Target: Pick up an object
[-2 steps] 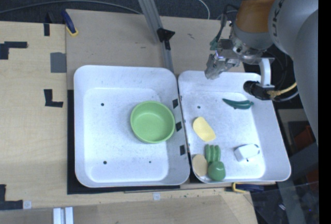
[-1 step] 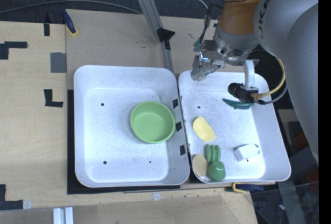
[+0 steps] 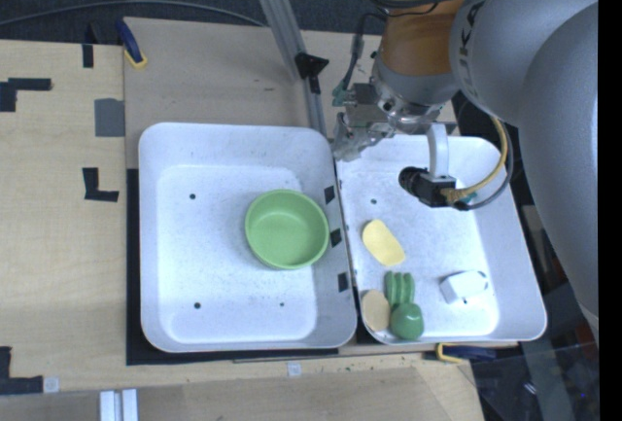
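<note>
Above right bin (image 3: pixel 505 244) rear-left corner: fingers (image 3: pixel 352 142) hold nothing visible.

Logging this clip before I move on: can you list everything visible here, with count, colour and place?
bins: two, white, side by side on the bench
bowl: one, green, in the left bin, towards its right side
yellow piece: one, pale yellow oval, mid right bin
green item: one, green, near front edge of the right bin
tan item: one, beige, just left of the green item
white item: one, white, front right of the right bin
clamp: one, blue and yellow, back left of the bench
arm: one, grey with orange band, from the right
hand: one, over the back edge between the bins
</note>
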Action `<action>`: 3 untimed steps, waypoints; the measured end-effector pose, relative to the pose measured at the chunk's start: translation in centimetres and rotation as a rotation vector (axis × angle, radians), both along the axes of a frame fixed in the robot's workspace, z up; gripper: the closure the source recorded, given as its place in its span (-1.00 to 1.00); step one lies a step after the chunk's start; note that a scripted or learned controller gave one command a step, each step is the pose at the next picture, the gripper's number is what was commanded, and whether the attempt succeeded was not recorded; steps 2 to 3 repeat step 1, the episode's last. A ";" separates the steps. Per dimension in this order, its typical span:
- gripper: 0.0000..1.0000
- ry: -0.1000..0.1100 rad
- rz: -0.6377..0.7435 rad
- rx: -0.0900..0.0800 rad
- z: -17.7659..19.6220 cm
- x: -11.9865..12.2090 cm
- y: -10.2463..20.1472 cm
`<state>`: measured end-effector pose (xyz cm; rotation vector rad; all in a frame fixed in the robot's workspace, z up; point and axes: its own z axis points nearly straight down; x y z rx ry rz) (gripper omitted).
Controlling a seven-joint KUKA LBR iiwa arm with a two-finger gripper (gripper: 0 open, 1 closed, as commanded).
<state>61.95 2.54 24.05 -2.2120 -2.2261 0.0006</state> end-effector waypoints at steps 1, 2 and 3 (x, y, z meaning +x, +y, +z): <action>1.00 0.002 -0.001 -0.002 -1.1 -2.1 4.3; 1.00 0.002 -0.001 -0.002 -1.1 -2.1 4.3; 1.00 0.002 -0.001 -0.002 -1.1 -2.1 4.3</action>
